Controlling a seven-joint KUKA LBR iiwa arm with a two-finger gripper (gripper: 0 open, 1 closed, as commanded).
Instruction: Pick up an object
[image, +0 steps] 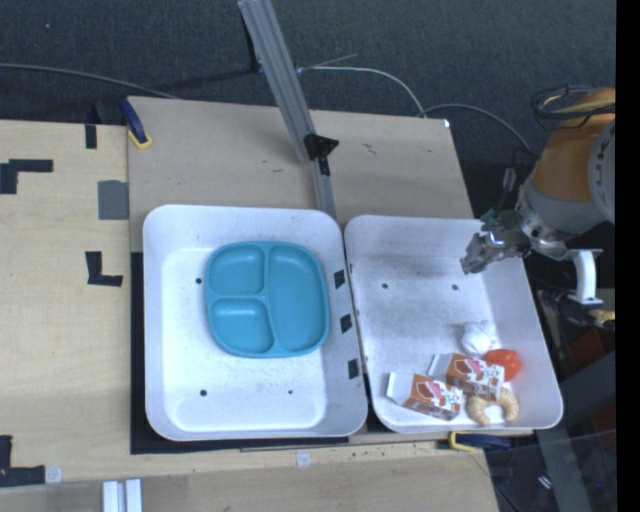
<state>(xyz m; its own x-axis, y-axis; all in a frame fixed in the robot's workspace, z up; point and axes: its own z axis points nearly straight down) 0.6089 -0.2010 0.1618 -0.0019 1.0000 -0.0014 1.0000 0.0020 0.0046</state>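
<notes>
Whether the jaws of the gripper (478, 255) are open, I cannot tell. Best: lower it squarely over the white ball (477, 337), which sits apart from the cartons (452, 387).

Even, moderately bright overhead light, slightly cool cast. Soft short shadows under the bin (250, 225) rims. Mild glare on white plastic and the teal tray (268, 298). Overall soft, low-res; small items near right blurry. Far floor dim.
</notes>
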